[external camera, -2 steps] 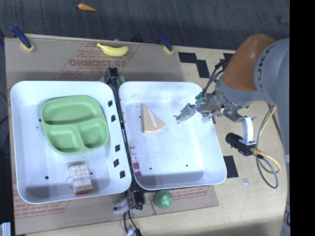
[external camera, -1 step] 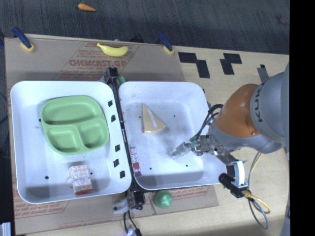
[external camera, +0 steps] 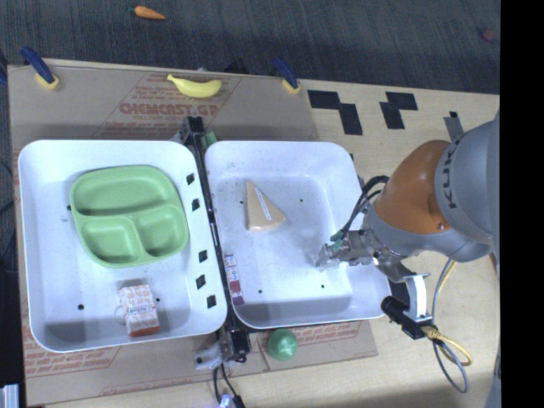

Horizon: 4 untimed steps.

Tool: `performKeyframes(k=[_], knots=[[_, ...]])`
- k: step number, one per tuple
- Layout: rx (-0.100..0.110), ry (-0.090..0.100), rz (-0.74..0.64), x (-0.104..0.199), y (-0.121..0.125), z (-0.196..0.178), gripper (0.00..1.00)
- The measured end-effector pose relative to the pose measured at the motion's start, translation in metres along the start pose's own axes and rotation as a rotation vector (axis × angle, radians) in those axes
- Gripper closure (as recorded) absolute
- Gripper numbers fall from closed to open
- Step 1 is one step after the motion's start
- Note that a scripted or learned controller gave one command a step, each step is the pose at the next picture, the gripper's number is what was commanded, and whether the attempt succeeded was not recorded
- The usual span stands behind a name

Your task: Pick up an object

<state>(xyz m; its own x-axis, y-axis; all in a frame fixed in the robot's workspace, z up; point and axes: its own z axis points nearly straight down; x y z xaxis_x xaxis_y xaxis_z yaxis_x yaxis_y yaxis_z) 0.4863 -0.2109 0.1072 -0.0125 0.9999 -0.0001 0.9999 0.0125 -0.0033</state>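
A tan wedge of cheese lies in the right bin, towards its upper middle. In the left bin sits a green sectioned plate, and below it a small red and white packet. My gripper hangs low over the right side of the right bin, right of and below the cheese wedge and apart from it. The grey arm with its orange band covers the bin's right rim.
A yellow banana lies on the cardboard above the bins. A green ball rests outside the right bin's front edge. An orange carrot-like piece lies on the dark floor. Blue clamps hold the cardboard's back edge.
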Motion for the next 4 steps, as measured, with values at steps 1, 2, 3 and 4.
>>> performKeyframes(k=[1, 2, 3, 4], knots=[[0.0, 0.001, 0.006, 0.0, 0.006, 0.015, 1.0], [-0.002, 0.0, 0.004, 0.0, -0.009, 0.015, 1.0], [-0.002, 0.0, 0.005, 0.0, 0.006, 0.015, 1.0], [-0.002, 0.002, 0.008, 0.004, 0.068, 0.015, 1.0]])
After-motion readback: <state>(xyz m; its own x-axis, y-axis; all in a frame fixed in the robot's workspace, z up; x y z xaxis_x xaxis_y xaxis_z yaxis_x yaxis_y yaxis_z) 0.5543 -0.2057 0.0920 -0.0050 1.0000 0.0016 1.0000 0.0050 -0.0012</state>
